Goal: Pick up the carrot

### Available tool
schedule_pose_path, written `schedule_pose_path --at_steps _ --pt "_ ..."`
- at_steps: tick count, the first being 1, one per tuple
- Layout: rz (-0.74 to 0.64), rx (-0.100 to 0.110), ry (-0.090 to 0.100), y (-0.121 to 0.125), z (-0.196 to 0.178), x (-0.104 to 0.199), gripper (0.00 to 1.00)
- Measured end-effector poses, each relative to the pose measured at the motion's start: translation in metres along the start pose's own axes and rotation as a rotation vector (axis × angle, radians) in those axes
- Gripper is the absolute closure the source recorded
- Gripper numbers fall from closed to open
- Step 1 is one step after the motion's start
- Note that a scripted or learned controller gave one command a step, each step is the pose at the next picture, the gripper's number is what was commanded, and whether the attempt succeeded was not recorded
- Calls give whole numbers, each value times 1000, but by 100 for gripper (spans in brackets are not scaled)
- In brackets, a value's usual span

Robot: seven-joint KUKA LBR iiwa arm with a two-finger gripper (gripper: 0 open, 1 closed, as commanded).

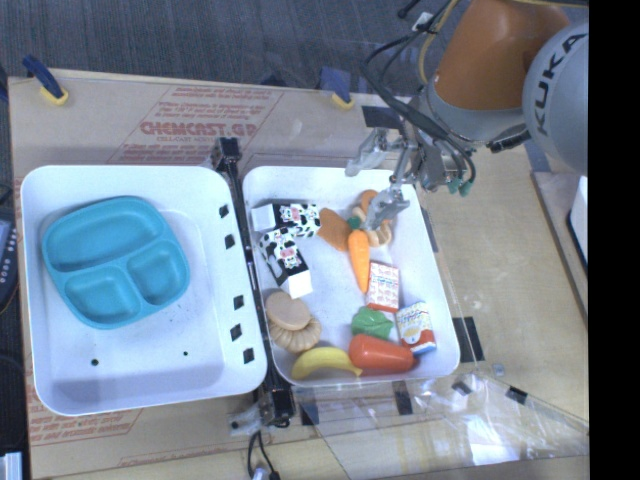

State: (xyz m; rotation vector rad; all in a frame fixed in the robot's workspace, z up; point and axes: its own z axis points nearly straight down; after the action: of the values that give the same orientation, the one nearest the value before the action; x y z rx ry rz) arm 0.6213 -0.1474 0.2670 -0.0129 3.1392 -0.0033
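Orange carrot [358,256] among toy food in right bin [437,290]

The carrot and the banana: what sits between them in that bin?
In the camera view, between the carrot and the banana lie a green toy vegetable and a red one.

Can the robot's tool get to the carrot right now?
Probably yes. The tool hangs just above the carrot, whose top lies uncovered in the right bin, though a pretzel and a small box crowd it.
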Motion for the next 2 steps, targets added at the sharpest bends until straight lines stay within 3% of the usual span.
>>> schedule_pose_path --at_steps 1,2 --pt "-100 -4 4 8 136 -7 0" --pt "14 -3 -42 6 154 4 0"
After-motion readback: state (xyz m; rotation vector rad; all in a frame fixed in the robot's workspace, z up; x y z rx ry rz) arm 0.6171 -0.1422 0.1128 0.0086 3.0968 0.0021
